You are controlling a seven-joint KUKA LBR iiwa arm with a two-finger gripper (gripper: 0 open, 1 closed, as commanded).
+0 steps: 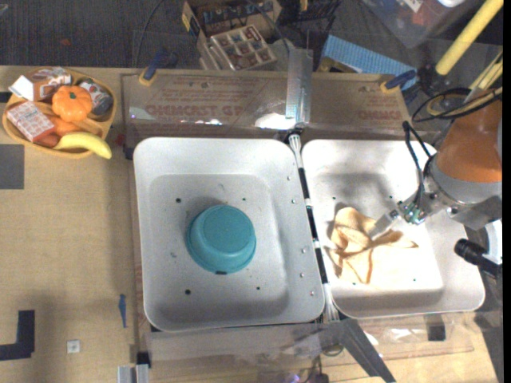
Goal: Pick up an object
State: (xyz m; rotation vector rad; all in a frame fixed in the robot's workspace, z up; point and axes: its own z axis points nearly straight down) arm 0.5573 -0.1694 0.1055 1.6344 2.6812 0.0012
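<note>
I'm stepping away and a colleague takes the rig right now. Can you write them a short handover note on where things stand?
Tool: low in the right bin, its tip at the right edge of the tan, crumpled cloth-like object. Whether it is open or shut cannot be told from this view, and no grasp is visible.
Things: the tan object lies flat on the right bin's floor, left of centre. A teal bowl sits upside down in the middle of the left bin.
Done: arm brought down to the tan object.
Left: secure a grasp and lift; nothing is raised yet.
</note>
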